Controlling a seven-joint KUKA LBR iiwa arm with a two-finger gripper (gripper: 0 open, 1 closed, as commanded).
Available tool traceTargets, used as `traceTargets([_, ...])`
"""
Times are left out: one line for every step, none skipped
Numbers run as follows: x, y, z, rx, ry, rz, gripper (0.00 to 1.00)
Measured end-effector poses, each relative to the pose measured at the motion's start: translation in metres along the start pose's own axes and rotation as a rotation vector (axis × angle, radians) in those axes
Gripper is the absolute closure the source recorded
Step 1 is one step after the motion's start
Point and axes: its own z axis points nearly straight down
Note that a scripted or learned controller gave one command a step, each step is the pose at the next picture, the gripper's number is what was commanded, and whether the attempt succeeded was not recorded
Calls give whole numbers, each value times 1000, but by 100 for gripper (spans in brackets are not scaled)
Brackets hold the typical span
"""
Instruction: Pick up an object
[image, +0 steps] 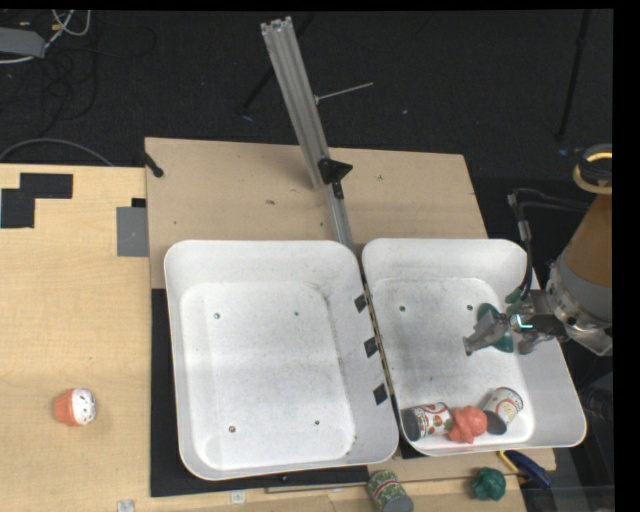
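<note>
Camera view is looking down at a slant on two white bins sitting side by side on the bench. Reaching in from the right, the arm (590, 270) is being cut off by the frame edge, so just its orange band and grey wrist are showing. Its gripper (487, 335) is hanging over the right bin (440, 265), near that bin's right wall, with its grey fingers (480, 338) pointing left and down. Whether they are spread or pressed together I cannot tell; they are blurring into one dark shape with a teal glint beside them, and nothing is showing between them.

Along the right bin's near edge three things are lying close together: a can (429, 420) on its side, a red lump (466, 424) touching it, and a second can (502, 408) just beyond, its label too small to read. All three are lying well apart from the gripper.

Outside the bins, a green lump (489, 484) and a third can (386, 490) are sitting at the bench's near edge, the can partly cut off. An orange ball (75, 407) is resting far left. The left bin (265, 365) is showing bare floor.
</note>
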Motion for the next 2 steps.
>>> traceTargets([-1,1,-2,-5,-1,3,0])
traceTargets([-6,1,61,2,0,1,0])
